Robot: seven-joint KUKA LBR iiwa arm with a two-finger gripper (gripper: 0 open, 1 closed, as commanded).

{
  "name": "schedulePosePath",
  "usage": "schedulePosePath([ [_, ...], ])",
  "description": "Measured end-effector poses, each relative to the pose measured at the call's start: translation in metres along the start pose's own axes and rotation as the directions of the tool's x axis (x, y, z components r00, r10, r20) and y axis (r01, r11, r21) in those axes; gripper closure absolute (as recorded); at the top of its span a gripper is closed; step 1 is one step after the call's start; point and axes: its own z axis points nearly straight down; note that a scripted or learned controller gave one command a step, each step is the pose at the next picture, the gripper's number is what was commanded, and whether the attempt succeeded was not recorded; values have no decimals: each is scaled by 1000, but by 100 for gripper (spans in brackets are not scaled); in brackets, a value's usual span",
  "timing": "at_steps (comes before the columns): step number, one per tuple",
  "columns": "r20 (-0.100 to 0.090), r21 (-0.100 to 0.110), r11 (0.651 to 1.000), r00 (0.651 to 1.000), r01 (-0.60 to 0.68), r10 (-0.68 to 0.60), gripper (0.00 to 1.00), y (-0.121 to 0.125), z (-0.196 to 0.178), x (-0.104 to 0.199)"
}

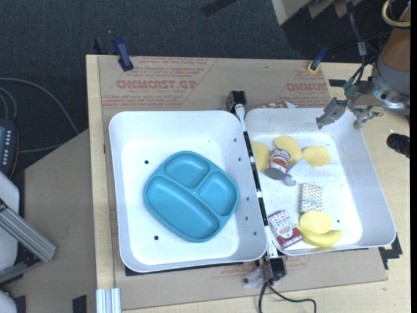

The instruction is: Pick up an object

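The right bin (371,175) holds several small objects. A small can (280,161) with a red label lies among pale yellow pieces (287,145), with another yellow piece (316,155) beside it. Further forward lie a patterned packet (311,197), a red and white packet (283,226) and a yellow fruit-like object (317,229). My gripper (345,115) hangs over the bin's far right corner, above the rim. Its two fingers (329,113) are spread apart with nothing between them. It is well clear of all the objects.
The left bin (130,142) holds a blue divided plate (190,195). Both bins rest on a cardboard sheet (163,77) held by blue clamps (121,54). Cables and equipment crowd the upper right beyond the bench.
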Motion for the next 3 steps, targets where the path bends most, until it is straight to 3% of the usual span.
schedulePosePath([
  [1, -2, 3, 1000, 1000, 1, -1, 0, -4, 46, 60],
  [2, 1, -3, 1000, 1000, 0, 0, 0, -3, 134, 83],
  [3, 1, -1, 1000, 1000, 2, -2, 0, 39, 135, 76],
])
